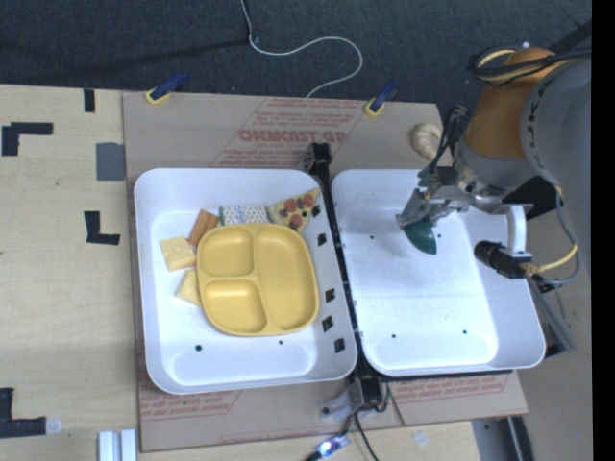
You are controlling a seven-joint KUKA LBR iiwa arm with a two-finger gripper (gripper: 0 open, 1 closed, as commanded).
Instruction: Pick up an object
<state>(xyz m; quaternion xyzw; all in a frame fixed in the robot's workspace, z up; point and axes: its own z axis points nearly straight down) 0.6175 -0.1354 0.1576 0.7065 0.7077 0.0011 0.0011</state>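
Over the right bin (pixel 500 349), a dark green object (pixel 423 237) sits at the tip of the gripper (pixel 424 221), seemingly pinched between its fingers, near the bin's upper part. Left of it, the other bin (pixel 159 257) holds a yellow divided plate (pixel 258 279) amid small flat pieces (pixel 179 254).

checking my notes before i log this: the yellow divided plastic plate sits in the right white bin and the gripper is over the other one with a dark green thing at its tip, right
Not quite. The camera view shows the yellow divided plastic plate in the left white bin, not the right. The gripper is over the right white bin, with a dark green thing at its tip.
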